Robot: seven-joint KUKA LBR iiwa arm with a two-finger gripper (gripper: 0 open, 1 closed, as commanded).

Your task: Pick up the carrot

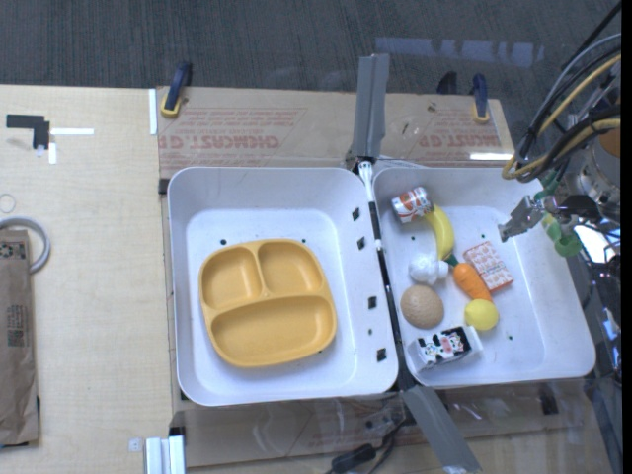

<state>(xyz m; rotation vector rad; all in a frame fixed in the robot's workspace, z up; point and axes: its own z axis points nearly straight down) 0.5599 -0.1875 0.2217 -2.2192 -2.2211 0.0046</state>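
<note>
Lying low in the right bin (553, 358), a black-and-white carton (443, 348) sits nearest, with a tan ball (423, 306) and a lemon (481, 314) just above it. The carrot (470, 280) rests mid-bin — between a white lump (427, 268) and a pink patterned packet (489, 266). Higher up are a banana (440, 232) and a small can (411, 203). The hand (520, 221) hovers at the bin's right side, nothing held — whether its fingers are apart, I cannot tell.
</note>
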